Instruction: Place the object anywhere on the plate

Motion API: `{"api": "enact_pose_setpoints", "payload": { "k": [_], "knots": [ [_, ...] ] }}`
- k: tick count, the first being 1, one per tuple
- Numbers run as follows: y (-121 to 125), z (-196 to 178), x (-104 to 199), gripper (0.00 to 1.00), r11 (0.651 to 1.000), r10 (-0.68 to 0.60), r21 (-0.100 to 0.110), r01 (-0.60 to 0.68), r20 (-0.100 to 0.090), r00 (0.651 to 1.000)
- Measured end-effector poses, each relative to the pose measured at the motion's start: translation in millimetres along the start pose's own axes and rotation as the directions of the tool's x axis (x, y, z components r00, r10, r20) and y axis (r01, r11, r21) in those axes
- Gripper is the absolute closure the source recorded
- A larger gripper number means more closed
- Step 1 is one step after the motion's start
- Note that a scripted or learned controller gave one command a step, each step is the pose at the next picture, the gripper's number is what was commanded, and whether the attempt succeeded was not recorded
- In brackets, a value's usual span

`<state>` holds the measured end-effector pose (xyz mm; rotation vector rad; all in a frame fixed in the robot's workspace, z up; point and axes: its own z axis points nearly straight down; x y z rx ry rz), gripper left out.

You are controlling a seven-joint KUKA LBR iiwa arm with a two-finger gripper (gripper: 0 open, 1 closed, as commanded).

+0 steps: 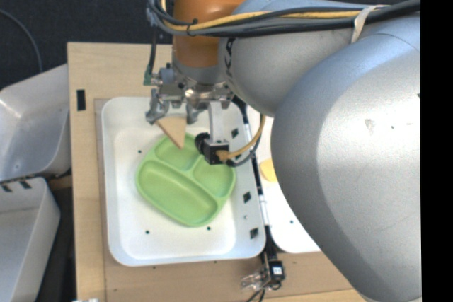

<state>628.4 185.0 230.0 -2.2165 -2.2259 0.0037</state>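
A green divided plate (185,183) lies in the left white bin (127,223). A tan wedge-shaped object (172,130) hangs just over the plate's far edge, under my gripper (173,117). The wedge's top sits between the fingers, which are shut on it. The orange band of the arm and the grey wrist stand directly above, hiding the bin's far right corner.
The large grey arm covers most of the right bin (290,233), where a yellow item (266,170) peeks out at its edge. A cable and black connector (212,150) hang by the plate's far right. Wooden bench edge (85,81) surrounds the bins.
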Motion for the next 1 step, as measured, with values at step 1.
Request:
{"api": "enact_pose_setpoints", "payload": {
  "k": [1],
  "knots": [
    [0.2, -1.2, -1.6, 0.00, 1.000, 0.002, -0.001, -0.002, 0.000, 1.000]
  ]
}}
